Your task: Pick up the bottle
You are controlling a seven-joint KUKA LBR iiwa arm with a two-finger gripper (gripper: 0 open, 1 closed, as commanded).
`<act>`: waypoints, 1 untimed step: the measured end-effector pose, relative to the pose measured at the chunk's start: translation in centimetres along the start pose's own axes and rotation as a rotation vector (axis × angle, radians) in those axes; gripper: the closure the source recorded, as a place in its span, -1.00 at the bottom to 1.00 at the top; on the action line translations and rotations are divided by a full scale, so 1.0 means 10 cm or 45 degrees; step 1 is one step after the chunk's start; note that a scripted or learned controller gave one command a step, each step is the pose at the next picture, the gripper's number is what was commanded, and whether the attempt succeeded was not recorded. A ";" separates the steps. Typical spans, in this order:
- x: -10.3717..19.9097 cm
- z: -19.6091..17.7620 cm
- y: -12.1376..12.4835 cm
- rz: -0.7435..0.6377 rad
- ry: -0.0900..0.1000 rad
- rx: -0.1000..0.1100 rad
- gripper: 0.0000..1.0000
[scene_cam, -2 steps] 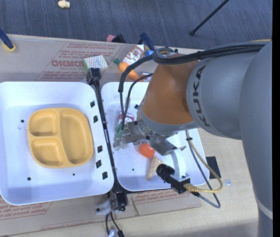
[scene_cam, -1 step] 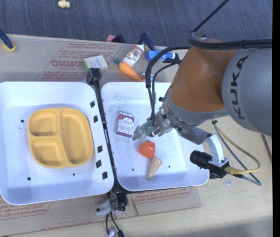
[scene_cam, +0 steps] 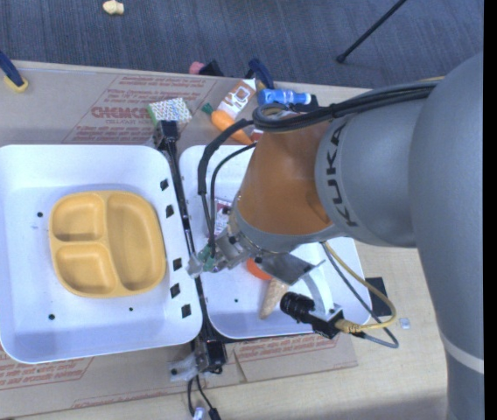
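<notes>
Yellow divided plate (scene_cam: 107,242) lies in left bin (scene_cam: 3,261).

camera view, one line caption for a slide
KUKA arm reaches into the right bin; yellow divided plate sits in the left bin.

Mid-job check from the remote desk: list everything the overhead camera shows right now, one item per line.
Left bin: 1, white, left half of the bench.
Divided plate: 1, yellow, three compartments, lying in the left bin.
Right bin: 1, white, beside the left bin, largely covered by the arm.
Bottle: 1, orange and white, at the far edge of the right bin, partly behind the arm.
Orange object: 1, in the right bin under the wrist; too hidden to identify.
Patterned block: 1, green and white, on the cardboard behind the bins.
Yellow scrap: 1, on the floor beyond the bench.
Arm: 1, grey with orange band, over the right bin.
Gripper: 1, low by the bins' shared edge.
</notes>
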State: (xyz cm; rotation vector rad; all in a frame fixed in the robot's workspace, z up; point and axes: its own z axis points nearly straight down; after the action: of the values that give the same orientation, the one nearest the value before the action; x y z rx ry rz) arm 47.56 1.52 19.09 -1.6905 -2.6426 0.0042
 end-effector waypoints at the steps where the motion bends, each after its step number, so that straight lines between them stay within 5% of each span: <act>1: -0.63 -1.18 -0.28 -0.399 -0.007 -0.006 1.00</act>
State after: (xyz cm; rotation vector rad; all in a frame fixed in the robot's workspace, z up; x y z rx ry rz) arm 47.70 -5.35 30.88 -1.2606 -2.8799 0.0013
